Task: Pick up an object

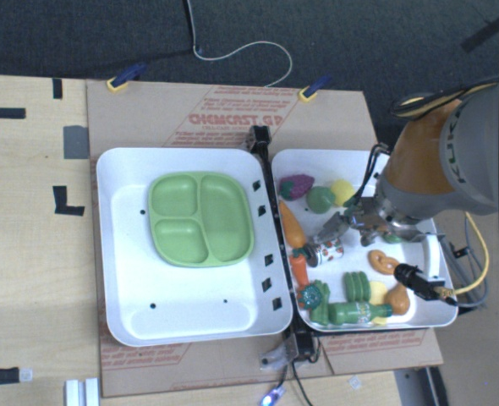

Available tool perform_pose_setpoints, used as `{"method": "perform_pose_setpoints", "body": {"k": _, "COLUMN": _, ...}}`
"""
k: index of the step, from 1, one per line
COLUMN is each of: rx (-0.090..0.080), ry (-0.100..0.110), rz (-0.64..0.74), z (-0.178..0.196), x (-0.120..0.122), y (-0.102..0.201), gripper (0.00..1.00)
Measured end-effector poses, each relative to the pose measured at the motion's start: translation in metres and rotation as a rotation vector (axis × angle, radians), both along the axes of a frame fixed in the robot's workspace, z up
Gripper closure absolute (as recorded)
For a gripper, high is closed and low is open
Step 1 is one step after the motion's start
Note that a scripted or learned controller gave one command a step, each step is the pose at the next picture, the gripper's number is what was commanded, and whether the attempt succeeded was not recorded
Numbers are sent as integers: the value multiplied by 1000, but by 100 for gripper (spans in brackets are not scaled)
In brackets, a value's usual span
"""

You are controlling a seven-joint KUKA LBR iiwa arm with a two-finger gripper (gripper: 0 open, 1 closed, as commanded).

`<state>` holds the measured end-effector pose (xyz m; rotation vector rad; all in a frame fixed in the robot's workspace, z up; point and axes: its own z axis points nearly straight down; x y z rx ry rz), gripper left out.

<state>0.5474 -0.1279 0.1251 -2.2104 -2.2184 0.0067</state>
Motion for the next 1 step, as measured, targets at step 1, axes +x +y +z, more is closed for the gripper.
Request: {"method": "perform_pose_setpoints", "body": {"k": 1, "rx": 0, "ry": -9, "rz": 3, "z": 62, "x": -47, "y": 62, "gripper": 0}}
